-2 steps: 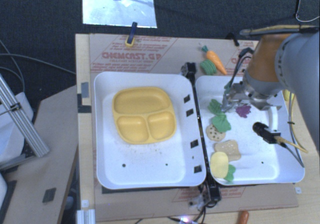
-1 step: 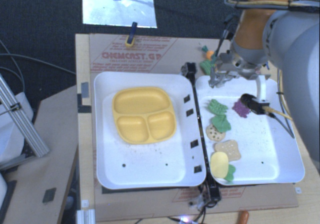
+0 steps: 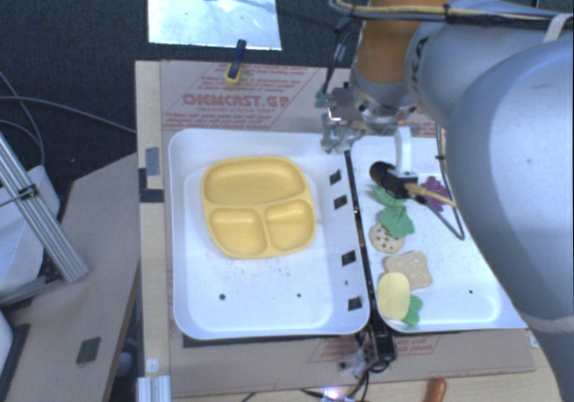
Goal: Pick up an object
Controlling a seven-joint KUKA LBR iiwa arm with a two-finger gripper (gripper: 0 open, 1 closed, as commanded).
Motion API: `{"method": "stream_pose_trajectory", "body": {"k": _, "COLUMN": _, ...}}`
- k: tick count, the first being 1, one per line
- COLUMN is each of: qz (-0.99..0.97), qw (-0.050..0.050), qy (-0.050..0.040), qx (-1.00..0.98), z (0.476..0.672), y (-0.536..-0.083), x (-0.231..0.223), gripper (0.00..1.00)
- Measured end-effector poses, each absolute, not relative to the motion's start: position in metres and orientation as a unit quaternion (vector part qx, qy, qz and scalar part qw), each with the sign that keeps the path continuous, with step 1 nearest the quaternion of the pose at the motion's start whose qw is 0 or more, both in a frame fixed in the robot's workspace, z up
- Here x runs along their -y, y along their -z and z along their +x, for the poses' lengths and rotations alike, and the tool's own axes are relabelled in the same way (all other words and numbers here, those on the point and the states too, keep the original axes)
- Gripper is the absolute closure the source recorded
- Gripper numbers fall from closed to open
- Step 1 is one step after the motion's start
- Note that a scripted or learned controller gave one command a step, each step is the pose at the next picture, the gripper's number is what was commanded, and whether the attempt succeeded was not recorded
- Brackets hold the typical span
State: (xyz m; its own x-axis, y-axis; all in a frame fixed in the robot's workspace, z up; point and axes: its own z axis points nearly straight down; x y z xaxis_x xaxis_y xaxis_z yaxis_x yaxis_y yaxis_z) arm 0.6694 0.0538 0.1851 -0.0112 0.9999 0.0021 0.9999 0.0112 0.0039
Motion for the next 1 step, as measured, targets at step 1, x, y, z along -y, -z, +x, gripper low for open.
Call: {"method": "stream_pose_trajectory", "body": {"k": 1, "qz": 0.703, "qw": 0.001, "qy": -0.0026, "qx": -0.711, "z": 0.6689, "y": -0.2224, "x": -0.1272, "gripper": 1.00}}
